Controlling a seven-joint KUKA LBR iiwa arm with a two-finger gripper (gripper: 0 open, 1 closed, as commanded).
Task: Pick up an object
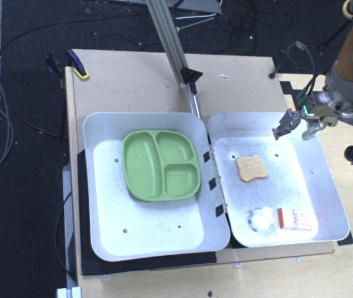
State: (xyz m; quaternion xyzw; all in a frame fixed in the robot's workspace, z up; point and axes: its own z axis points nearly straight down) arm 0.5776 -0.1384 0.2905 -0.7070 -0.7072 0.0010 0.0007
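In the right bin (pixel 325 185) lie a tan slice of toast (pixel 252 167), a small white crumpled lump (pixel 262 219) and a red-and-white packet (pixel 294 219). My gripper (pixel 299 128) hangs above the bin's far right corner, up and to the right of the toast. Its two dark fingers are spread apart with nothing between them. The left bin (pixel 102 216) bears a green divided plate (pixel 162 164).
A slanted metal pole (pixel 171 36) runs from the top down to the gap between the bins. Small black clips (pixel 213 182) sit along the seam. A blue-and-yellow tool (pixel 77 66) lies at the bench's far left corner. Cables lie on the dark floor.
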